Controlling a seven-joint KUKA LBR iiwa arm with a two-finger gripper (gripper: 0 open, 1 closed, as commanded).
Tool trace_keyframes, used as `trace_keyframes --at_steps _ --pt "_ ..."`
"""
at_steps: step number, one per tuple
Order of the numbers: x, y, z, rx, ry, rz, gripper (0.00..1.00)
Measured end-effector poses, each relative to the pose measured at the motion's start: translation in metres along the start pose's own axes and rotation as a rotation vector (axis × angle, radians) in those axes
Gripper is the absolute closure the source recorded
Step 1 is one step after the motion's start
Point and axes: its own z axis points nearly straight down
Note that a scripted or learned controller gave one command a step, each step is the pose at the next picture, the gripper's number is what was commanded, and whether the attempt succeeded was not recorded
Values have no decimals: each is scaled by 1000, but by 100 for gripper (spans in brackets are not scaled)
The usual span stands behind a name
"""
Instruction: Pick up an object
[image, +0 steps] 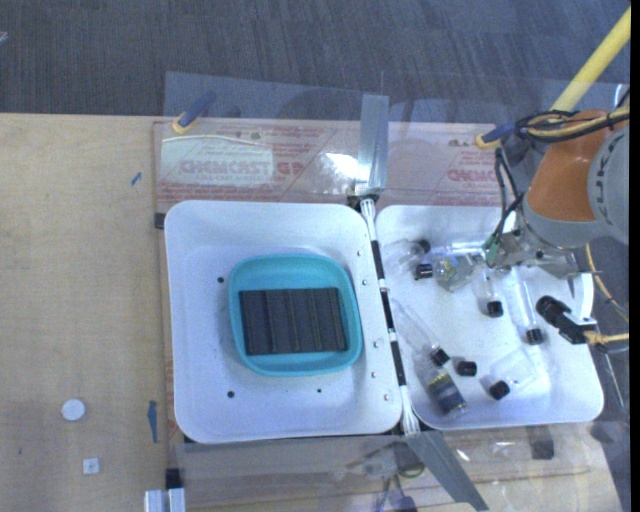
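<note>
A teal tray (293, 316) holding dark slats is lying in the left bin (190, 300). Small dark and clear objects (445, 390) are lying scattered in the right bin (575, 395). The gripper (497, 252) is hovering over that bin's upper part.

Glossy white plastic bins (200, 300), matt teal tray (293, 275), seemingly wooden bench (70, 300).

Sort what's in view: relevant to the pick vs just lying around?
Belongs to the job:
- gripper, over the right bin
- small clear and black-capped pieces scattered in that bin
- teal tray in the left bin, also pickable

Just lying about:
- white disc on the bench
- clear sheet behind the bins
</note>
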Motion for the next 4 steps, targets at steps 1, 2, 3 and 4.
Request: trace_keyframes --at_steps 1,2,3,4 --pt "35 39 1 6 1 6 0" --pt "34 38 -9 10 0 5 100" --pt "107 73 -98 1 2 -12 100" --pt "171 87 -148 2 1 103 100"
